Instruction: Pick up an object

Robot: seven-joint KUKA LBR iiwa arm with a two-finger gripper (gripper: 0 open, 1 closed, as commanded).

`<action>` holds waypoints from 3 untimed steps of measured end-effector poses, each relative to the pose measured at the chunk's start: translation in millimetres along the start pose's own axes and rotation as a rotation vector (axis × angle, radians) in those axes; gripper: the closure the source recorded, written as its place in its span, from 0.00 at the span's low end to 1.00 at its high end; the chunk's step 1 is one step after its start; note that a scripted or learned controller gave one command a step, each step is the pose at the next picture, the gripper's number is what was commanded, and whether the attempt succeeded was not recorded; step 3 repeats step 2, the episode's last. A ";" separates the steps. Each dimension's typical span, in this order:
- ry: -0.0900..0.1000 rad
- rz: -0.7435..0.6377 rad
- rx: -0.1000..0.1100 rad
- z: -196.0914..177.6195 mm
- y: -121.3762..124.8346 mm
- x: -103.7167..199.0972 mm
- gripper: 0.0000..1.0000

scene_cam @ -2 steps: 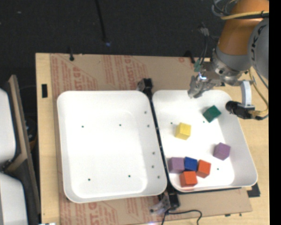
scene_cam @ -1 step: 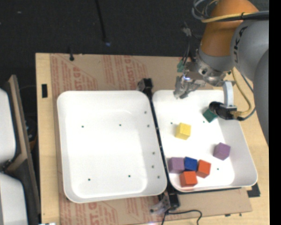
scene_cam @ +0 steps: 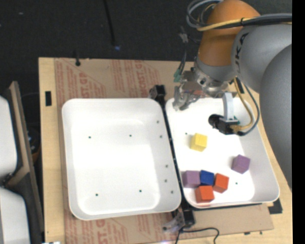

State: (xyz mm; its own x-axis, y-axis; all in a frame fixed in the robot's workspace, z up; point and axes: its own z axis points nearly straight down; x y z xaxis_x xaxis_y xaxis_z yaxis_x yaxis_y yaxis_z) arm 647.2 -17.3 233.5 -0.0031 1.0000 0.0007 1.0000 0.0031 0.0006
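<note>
The right bin holds several small cubes. A yellow cube lies near its middle and a purple cube sits toward the right. At the near edge a second purple cube, a blue cube, an orange cube and a red-orange cube are clustered together. My gripper hangs over the bin's far left corner, well apart from the yellow cube and from the cluster. I see no cube at the gripper.
The left bin lies beside the right one, their rims meeting along a ridge. A black cable and connector hang from the wrist over the right bin's far part. Cardboard underlies both bins.
</note>
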 end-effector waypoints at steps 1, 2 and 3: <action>0.000 0.000 0.000 7.0 -3.8 54.1 1.00; 0.000 0.000 0.000 7.7 -7.1 100.5 1.00; 0.000 0.000 0.000 7.7 -7.1 100.5 1.00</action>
